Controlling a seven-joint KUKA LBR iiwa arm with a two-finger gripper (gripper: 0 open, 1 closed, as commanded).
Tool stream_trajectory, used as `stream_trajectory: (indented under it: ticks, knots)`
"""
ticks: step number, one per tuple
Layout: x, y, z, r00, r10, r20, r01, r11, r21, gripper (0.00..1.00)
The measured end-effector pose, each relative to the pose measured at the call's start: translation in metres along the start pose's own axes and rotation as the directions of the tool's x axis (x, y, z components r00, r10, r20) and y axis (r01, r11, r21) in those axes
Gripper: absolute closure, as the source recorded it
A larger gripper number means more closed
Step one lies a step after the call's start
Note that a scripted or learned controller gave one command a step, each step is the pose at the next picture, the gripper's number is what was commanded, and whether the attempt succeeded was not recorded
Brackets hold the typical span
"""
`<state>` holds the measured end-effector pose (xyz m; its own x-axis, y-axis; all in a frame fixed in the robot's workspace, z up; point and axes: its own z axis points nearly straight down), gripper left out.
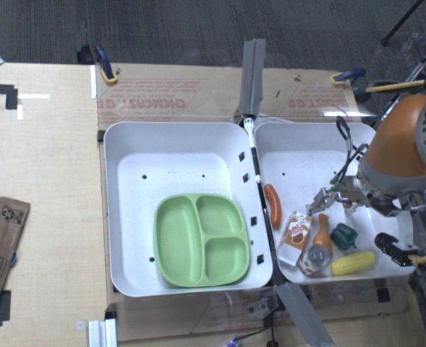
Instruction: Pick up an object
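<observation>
One camera hangs above the bench [46, 194] and looks down at a slant, its gaze tipped toward the dark floor [198, 16] across the top of the frame. It sits far enough back to take in both white bins: the left bin [118, 215] fills the centre, the right bin [292, 132] the right side, where the arm [401, 147] enters.

The arm [408, 147] is cut off by the right edge. The gripper [327, 199] is too small to read clearly. A small packet's [297, 231] label is too blurred to make out.
</observation>
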<state>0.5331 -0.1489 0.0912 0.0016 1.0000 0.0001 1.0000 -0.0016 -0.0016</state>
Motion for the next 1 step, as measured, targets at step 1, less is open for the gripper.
stream_trajectory:
  ticks: [1]
  knots:
    - [0.0131,-0.0563,0.0005,0.999,0.035,0.0,-0.035,0.999,0.001,0.0]
